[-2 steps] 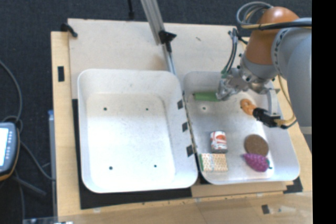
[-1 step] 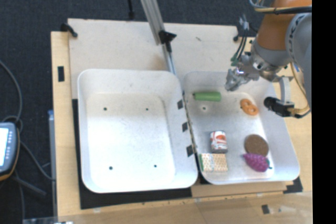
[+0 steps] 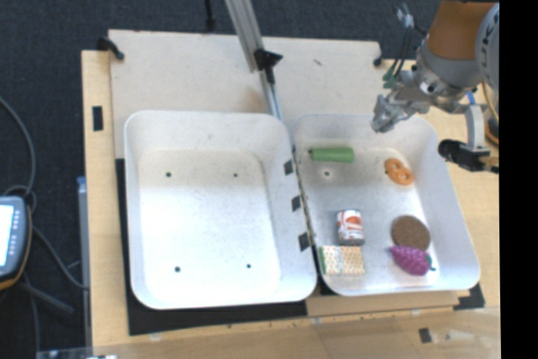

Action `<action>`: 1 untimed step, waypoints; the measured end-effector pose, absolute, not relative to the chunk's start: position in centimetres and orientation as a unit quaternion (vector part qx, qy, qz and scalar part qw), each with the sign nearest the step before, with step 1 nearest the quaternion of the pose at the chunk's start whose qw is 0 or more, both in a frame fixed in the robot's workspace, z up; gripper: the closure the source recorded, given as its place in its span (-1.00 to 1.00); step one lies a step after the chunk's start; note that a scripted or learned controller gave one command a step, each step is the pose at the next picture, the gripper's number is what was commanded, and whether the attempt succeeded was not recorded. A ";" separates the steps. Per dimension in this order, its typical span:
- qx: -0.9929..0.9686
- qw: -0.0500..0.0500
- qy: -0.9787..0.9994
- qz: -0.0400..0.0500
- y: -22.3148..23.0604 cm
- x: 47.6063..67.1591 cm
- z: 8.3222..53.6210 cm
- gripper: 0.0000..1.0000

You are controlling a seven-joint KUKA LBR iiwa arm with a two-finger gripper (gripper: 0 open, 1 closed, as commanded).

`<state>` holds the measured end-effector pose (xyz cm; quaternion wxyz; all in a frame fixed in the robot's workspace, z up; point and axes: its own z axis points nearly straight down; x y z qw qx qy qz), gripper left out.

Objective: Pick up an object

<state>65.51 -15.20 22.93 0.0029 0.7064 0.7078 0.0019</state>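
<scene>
Nearest in the right shallow white bin (image 3: 450,206): patterned flat packet (image 3: 343,261), purple grape bunch (image 3: 411,260), brown round disc (image 3: 410,232), red-and-white small can (image 3: 350,226). Farther back, orange ring-shaped pastry (image 3: 398,171) and green cylinder (image 3: 331,154) lying flat. Above far rim, grey gripper (image 3: 382,121) empty, fingers' state cannot tell.

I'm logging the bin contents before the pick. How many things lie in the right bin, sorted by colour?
Green: 1, the green stick
Orange: 1, the orange ring
Red and white: 1, the can
Brown: 1, the brown disc
Purple: 1, the purple bunch
Pale patterned: 1, the box
Total: 6
</scene>
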 end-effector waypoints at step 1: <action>0.705 0.000 0.709 0.000 -10.8 65.1 22.7 1.00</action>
